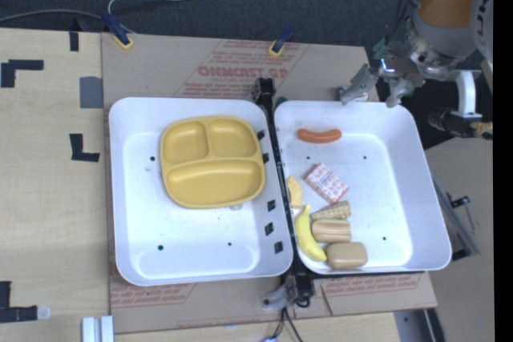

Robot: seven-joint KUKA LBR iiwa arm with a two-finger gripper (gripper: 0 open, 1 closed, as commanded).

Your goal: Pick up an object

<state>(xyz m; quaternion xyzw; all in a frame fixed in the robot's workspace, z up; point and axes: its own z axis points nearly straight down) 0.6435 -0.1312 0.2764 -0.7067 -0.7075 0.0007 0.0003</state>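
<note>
The right bin [417,196] holds several toy foods. An orange-red sausage [319,135] lies near its far wall. A red-and-white checked packet [326,183] sits in the middle. Along the left wall lie a yellow banana [304,233], a ridged tan piece [331,212] and two tan bread rolls [332,231] [346,255]. My gripper [373,91] hangs above the bin's far rim, right of and beyond the sausage. It is open, with nothing between its fingers [353,92].
The left bin [132,196] holds a yellow divided plate [213,160]. A black divider with clips [272,172] runs between the bins. Cardboard lies under both bins, and yellow clamps [119,32] sit at its far edge. The arm's orange band [453,0] is at the top right.
</note>
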